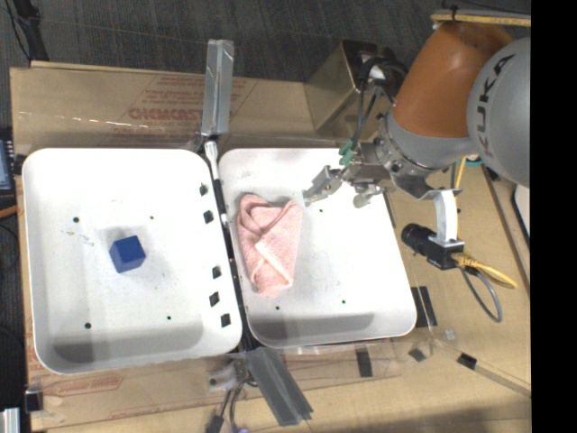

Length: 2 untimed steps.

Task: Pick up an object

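Poised over the far part of the right bin (356, 269), the gripper (341, 192) hangs with its two grey fingers (317, 188) spread apart and nothing between them. It is released, grasping neither of the loose things below. One finger points toward the view's left, its tip just beside the far right corner of the pink cloth (269, 242); whether that tip touches the fabric cannot be told from this slant. The other finger sits nearer the bin's right wall, over white floor.

The pink cloth lies crumpled in the right bin, in its left half, close to the wall next to the neighbouring bin. It is folded on itself into a rough wedge — wider at the far end, narrower toward the near end — with a ridge running along its length.

The blue cube (127, 253) rests flat on the floor of the left bin (81, 188), roughly midway between far and near walls and a little toward the left wall. It is well apart from the cloth and from the gripper.

The arm (505, 88) comes in from the right, and its orange band (446, 79) above the wrist lies beyond the right bin's far right corner. Both bins stand on a cardboard sheet (126, 97) on the bench (505, 341).
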Motion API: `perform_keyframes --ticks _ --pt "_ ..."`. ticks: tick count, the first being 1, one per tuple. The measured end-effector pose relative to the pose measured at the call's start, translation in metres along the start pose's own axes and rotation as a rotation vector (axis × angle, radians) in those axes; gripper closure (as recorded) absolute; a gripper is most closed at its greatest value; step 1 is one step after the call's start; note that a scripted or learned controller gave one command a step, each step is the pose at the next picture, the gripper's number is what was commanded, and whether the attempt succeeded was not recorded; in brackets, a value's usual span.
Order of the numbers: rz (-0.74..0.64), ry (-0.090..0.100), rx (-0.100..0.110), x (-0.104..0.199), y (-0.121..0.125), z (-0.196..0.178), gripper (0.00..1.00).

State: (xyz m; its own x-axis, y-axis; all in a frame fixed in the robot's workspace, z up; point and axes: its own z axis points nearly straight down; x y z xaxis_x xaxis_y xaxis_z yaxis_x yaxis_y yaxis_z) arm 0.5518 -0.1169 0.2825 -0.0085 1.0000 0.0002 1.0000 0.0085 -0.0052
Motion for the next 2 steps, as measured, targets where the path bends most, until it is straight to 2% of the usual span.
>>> perform_keyframes --ticks 1,2 --pt "0.055 0.000 0.003 0.016 0.027 0.122 0.00" --pt "-0.090 0.001 -0.003 -0.007 0.050 0.190 0.00"
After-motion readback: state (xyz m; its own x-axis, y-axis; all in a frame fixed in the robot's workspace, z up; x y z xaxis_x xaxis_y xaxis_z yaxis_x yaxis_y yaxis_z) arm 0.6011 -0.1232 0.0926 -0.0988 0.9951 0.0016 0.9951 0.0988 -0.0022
